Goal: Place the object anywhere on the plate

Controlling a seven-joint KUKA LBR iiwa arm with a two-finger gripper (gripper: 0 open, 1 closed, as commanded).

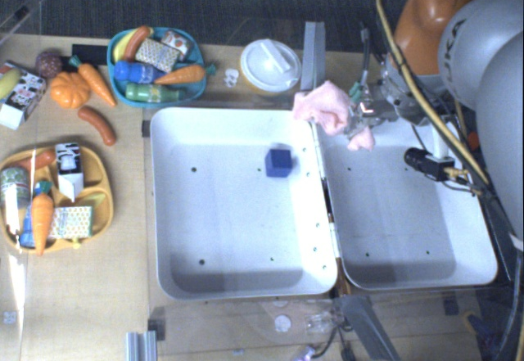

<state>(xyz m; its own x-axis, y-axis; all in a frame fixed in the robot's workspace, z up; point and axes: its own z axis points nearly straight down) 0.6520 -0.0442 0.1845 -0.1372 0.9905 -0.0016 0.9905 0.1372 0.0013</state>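
The arm (483, 48) enters from the right and covers the far right corner of the right bin (409, 253). The left bin (221, 253) lies beside the right bin; their inner rims touch along the centre line. The floor of the left bin is open on all sides of the blue cube (279, 162), which sits near the far right corner, apart from both rims. The near half of the right bin floor is unobstructed.

The gripper (358, 115) is at the far left corner of the right bin, just inside the rim. Its fingers are closed on a pink cloth (326, 108). The cloth hangs over the far end of the shared rim, with a smaller lobe below the fingers.

A white lidded bowl (270, 66) stands on the bench behind the far edge of the left bin.
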